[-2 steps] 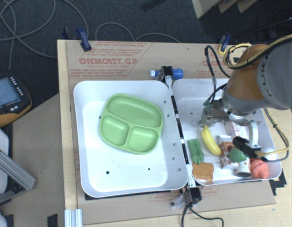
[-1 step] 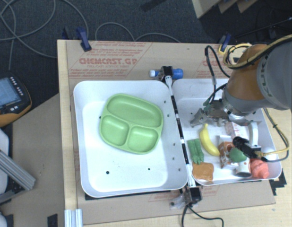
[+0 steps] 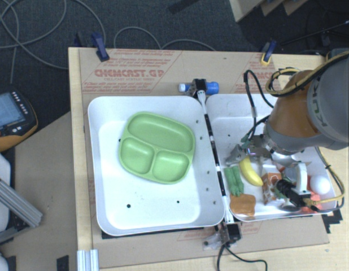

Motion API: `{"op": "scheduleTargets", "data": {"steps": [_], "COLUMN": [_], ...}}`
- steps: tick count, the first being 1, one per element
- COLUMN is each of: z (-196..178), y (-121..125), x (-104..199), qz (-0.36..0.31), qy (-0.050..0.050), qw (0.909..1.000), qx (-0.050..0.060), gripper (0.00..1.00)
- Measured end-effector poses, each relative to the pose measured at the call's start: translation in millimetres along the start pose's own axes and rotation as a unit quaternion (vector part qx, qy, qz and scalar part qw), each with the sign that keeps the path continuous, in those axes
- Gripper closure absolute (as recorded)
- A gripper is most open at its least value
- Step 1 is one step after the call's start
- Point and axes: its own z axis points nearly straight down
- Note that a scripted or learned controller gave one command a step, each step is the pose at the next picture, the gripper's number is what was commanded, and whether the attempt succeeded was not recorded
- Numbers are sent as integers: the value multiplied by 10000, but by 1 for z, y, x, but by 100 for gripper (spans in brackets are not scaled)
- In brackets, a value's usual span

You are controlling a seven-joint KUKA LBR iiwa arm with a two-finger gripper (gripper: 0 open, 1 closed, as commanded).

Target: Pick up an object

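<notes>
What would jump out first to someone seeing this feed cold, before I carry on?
Most likely the green divided plate, lying alone in the left bin. Next, the grey and orange arm bent low over the right bin, with its hand down by the yellow banana. The other small items crowd that bin's near end: a green piece, a brown one and a white egg shape.

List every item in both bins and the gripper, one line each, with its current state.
green divided plate: lying flat, right way up, in the left bin
banana: lying in the right bin, below the gripper
green pod: lying beside the banana, near the divider
brown bread piece: lying at the near corner
white egg: resting at the right wall
gripper: lowered over the banana
</notes>
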Motion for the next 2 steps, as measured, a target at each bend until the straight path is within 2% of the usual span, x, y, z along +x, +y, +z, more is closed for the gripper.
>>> {"op": "scheduleTargets", "data": {"steps": [1, 2], "z": [-10, -132], "y": [1, -6], "x": [0, 37], "qz": [2, -10], "qy": [-2, -4], "qw": [10000, 10000], "qx": [-12, -30], "gripper": [100, 100]}}
